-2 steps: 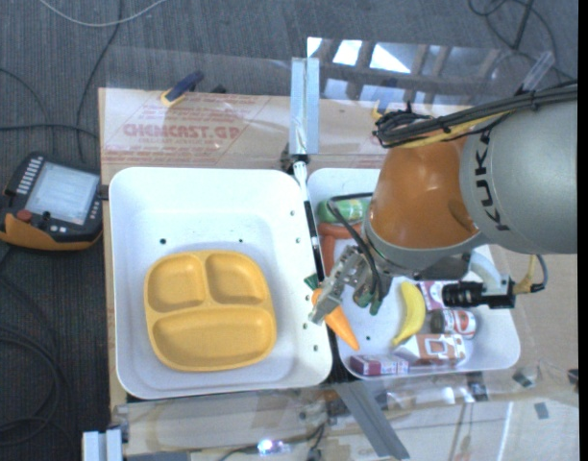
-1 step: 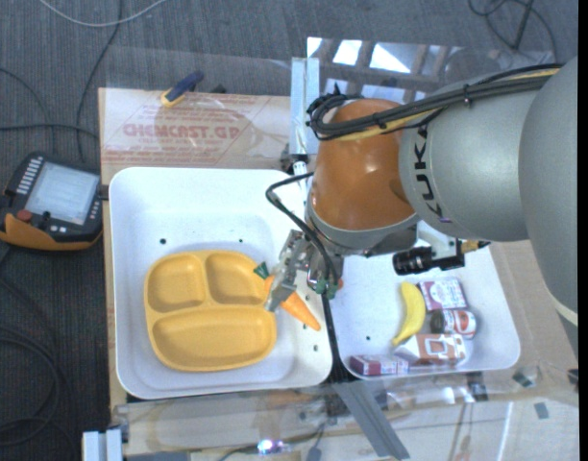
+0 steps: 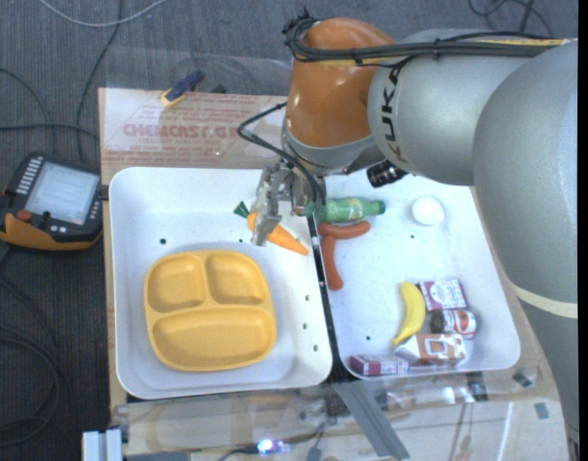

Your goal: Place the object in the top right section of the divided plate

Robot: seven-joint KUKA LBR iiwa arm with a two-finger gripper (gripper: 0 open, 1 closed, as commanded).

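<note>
The carrot (image 3: 280, 239) sat at the back of the left bin (image 3: 131, 257), its orange body slanting toward the divider and its green top poking out to the left. The gripper (image 3: 272, 217) hung right over it, and the carrot's upper part lay under the jaws. From this angle I could not tell whether the jaws were released or clenched, or whether the carrot was off the floor of the bin; its lower tip seemed to rest on the white surface.

Just in front of it lay the yellow plate (image 3: 209, 307), with two small sections at the back and one long one at the front. The top right section (image 3: 236, 279) was bare, and it was the part of the plate nearest the carrot, so only a short move down and left would have been needed. My guess was that the arm (image 3: 371, 104) was at the pickup stage, with the placing not yet done.

In the right bin (image 3: 496, 325) were a green bottle (image 3: 352, 207), a hot dog (image 3: 334, 248), a white ball (image 3: 428, 210), a banana (image 3: 406, 312) and some small packets (image 3: 446, 323), all well apart from the plate. A handheld controller (image 3: 50, 203) lay on the floor to the left of the desk.
</note>
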